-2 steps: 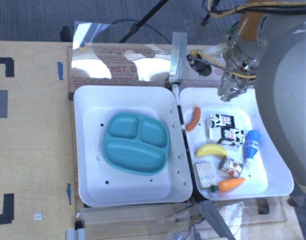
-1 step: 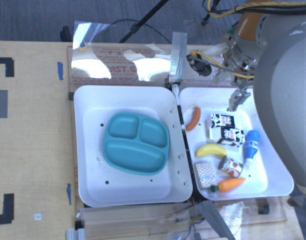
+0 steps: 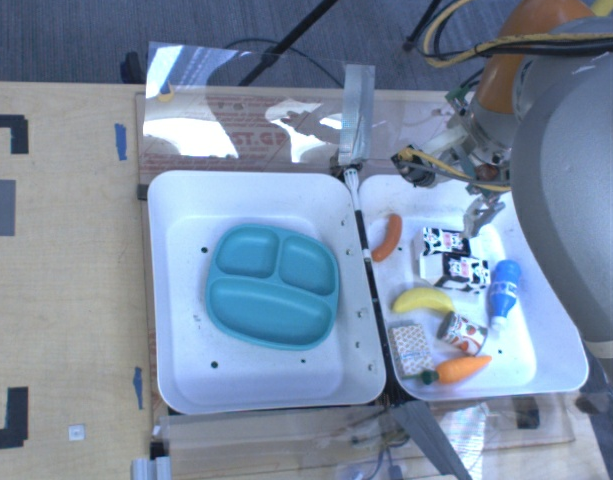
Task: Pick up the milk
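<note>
The milk [image 3: 452, 257] is a small carton with black-and-white cow patches, lying in the middle of the right bin [image 3: 556, 353]. My gripper [image 3: 483, 213] hangs over the bin's far part, just beyond and to the right of the carton, and is apart from it. Its fingers are open with nothing between them. The grey arm with its orange band comes in from the upper right.
Around the milk lie a sausage [image 3: 386, 236], a banana [image 3: 423, 300], a blue bottle [image 3: 503, 290], a small red-and-white can [image 3: 466, 335], a carrot [image 3: 461, 369] and a patterned packet [image 3: 410, 346]. The left bin [image 3: 176, 218] holds a teal divided plate [image 3: 274, 286].
</note>
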`<action>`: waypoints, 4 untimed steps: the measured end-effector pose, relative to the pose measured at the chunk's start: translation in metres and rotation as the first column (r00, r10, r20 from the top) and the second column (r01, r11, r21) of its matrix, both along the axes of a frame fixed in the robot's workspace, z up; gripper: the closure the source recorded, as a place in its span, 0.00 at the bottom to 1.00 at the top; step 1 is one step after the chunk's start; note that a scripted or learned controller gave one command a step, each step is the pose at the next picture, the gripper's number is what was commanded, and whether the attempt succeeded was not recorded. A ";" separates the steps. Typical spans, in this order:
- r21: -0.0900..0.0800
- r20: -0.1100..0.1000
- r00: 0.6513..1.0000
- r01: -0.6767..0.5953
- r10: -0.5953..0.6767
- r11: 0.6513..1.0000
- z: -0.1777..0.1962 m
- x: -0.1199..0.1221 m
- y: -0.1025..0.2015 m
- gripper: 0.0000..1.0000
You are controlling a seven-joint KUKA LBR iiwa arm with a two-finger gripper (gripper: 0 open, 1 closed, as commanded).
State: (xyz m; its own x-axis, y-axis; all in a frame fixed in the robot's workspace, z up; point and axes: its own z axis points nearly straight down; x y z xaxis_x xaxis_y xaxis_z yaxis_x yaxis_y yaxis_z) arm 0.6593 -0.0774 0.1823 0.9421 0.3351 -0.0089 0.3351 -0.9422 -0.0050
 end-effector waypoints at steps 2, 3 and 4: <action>0.000 -0.001 0.991 -0.132 0.132 0.991 0.000 -0.005 0.080 0.00; 0.000 -0.005 0.991 -0.134 0.134 0.991 0.008 -0.005 0.081 1.00; -0.002 0.009 0.990 0.144 -0.144 0.990 0.079 -0.013 0.040 1.00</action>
State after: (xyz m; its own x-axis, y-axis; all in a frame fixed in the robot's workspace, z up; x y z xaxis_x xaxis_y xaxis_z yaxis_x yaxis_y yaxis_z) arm 0.6459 -0.0377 0.2609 0.9806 0.1961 -0.0014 0.1961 -0.9806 0.0001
